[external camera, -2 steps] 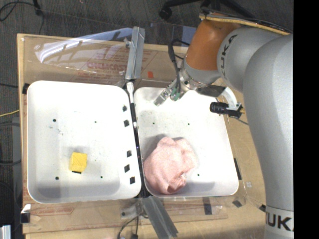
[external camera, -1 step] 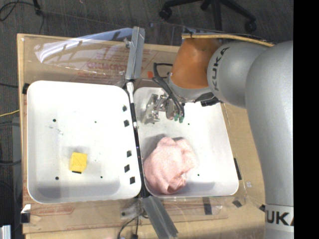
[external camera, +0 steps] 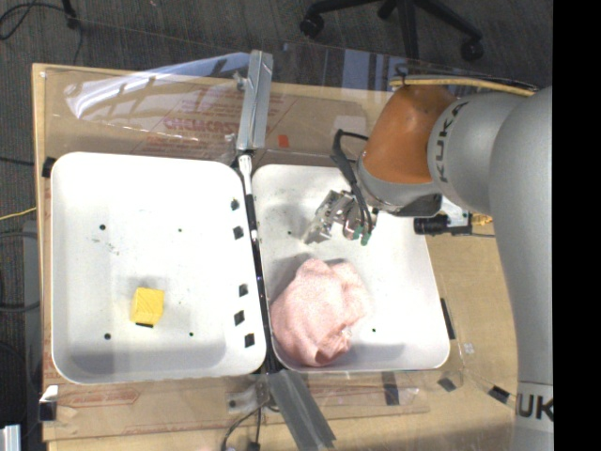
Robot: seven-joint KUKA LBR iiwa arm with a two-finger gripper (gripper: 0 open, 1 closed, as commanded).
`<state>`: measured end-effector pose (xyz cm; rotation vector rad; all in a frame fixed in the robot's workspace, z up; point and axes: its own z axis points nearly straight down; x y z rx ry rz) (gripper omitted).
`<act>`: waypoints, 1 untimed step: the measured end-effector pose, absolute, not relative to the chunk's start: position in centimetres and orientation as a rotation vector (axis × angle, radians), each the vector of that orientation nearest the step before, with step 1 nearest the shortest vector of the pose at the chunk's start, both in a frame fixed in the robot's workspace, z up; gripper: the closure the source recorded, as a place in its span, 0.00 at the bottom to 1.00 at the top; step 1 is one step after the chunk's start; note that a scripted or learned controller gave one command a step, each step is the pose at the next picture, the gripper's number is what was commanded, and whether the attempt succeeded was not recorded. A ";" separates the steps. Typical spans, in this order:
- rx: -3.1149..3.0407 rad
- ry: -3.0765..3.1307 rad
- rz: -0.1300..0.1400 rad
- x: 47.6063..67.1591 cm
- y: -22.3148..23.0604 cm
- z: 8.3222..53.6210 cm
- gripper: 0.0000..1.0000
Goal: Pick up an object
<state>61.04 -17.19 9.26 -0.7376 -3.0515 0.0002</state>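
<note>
Worktop is light wood, with a clear plastic sheet lying across its far side, red print on it. Metal bar runs from the far edge down to the gap between the two bins. Small orange mark on the sheet just beside the bar. Office chair base on dark carpet beyond the worktop. Black cable hangs off the near edge.
</note>
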 end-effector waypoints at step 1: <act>-0.738 -3.051 0.000 61.0 -17.2 9.3 0.00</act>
